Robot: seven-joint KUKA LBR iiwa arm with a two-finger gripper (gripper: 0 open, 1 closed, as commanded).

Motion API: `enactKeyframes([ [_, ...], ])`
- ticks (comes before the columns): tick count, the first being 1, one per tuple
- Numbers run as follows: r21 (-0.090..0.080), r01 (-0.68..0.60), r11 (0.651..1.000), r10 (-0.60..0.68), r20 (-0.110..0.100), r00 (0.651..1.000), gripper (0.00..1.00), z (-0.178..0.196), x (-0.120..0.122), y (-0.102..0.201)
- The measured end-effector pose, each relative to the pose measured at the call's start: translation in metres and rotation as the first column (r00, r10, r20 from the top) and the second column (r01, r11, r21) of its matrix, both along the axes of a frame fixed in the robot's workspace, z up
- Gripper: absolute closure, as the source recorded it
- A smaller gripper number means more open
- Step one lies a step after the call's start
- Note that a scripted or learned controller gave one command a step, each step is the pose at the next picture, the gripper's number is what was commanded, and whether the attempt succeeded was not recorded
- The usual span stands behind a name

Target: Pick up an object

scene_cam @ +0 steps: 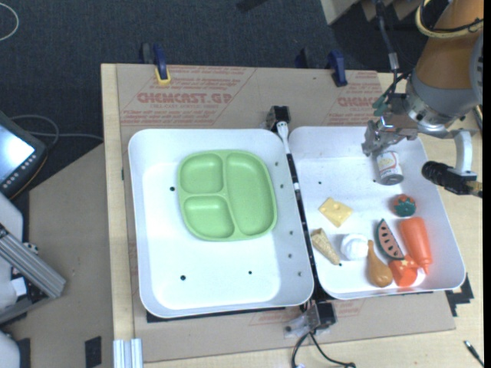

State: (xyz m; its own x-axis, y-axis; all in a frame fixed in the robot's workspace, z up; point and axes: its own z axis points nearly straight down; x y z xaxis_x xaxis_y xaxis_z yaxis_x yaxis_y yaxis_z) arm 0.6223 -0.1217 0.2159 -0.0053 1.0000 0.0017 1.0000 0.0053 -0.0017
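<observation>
One green tray [227, 194], two white bins [153, 228], seven small objects [336, 211].

dark carpet floor [69, 29]; cardboard-topped bench [230, 90]

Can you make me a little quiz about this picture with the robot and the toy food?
1. True or false: the green divided plate lies in the left bin.
2. Which toy lies closest to the gripper?
A. the small can
B. the cheese wedge
C. the orange carrot
3. Fill in: the watermelon slice lies in the ____ bin, just left of the carrot.

Key: 1 true; 2 A; 3 right.
</observation>
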Motion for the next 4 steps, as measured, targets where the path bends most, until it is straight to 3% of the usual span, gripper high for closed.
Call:
enactKeyframes([
  [1,0.000,-0.001,1.000,0.001,0.001,1.000,1.00,0.004,0.004,0.052],
  [2,-0.002,0.001,1.000,-0.001,0.007,1.000,1.00,0.003,0.035,0.102],
  [3,-0.002,0.003,1.000,-0.003,0.000,1.000,1.00,0.005,0.026,0.118],
  [4,-0.003,0.006,1.000,-0.006,0.001,1.000,1.00,-0.001,0.031,0.111],
])
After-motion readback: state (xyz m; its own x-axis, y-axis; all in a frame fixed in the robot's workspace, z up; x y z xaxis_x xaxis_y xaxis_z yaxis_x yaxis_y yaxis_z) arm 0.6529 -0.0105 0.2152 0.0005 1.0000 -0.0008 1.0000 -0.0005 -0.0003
